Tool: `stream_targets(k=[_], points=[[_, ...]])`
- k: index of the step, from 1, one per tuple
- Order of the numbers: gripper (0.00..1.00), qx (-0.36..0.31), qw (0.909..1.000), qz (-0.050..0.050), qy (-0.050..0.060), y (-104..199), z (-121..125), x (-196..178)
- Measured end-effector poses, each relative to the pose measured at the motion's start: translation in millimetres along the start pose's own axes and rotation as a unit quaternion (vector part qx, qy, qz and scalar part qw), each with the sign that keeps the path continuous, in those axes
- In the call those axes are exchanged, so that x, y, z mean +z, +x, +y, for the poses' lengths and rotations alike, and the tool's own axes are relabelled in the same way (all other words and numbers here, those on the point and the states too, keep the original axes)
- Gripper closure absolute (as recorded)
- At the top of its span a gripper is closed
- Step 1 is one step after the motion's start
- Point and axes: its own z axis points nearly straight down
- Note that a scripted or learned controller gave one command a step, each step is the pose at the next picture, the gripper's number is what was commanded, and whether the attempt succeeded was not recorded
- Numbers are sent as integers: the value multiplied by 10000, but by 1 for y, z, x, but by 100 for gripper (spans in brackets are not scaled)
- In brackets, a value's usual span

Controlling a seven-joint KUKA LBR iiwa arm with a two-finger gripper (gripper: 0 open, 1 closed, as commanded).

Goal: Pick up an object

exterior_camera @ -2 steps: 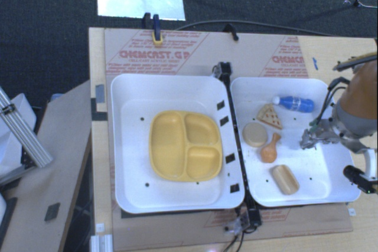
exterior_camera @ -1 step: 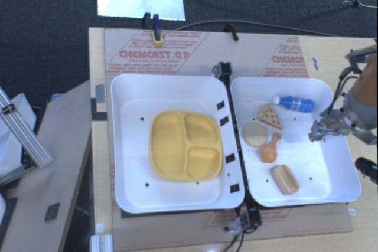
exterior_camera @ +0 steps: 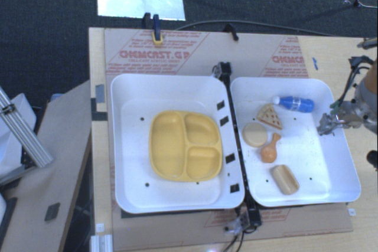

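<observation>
approach step, nothing lifted yet.

poised at the right rim of the right-hand shallow white bin [exterior_camera: 341,144], the small metal two-finger gripper [exterior_camera: 326,125] on the grey arm; too small and blurred to tell whether released or clenched, with nothing seen in its grasp. lying in that bin, all apart from the gripper: blue plastic bottle with white cap [exterior_camera: 293,104] at the far side, nearest the tool; tan toy pizza wedge [exterior_camera: 269,117]; pale round cookie-like disc [exterior_camera: 255,134]; orange toy drumstick [exterior_camera: 270,150]; tan toy bread roll [exterior_camera: 284,179] at the near side. in the left white bin [exterior_camera: 127,144], a yellow divided plastic plate [exterior_camera: 185,146]. next, judging by the layout: travel left over one piece, probably the bottle, then descend and close squarely across it.
</observation>
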Motion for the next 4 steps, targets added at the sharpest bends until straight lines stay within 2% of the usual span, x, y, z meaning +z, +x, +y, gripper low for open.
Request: stream_targets(k=[1,2,4], points=[[100,-5,10000,0,1,-1,2,-36],[100,-35,10000,19,18,64,8,-36],[100,-30,10000,18,19,169,28,-50]])
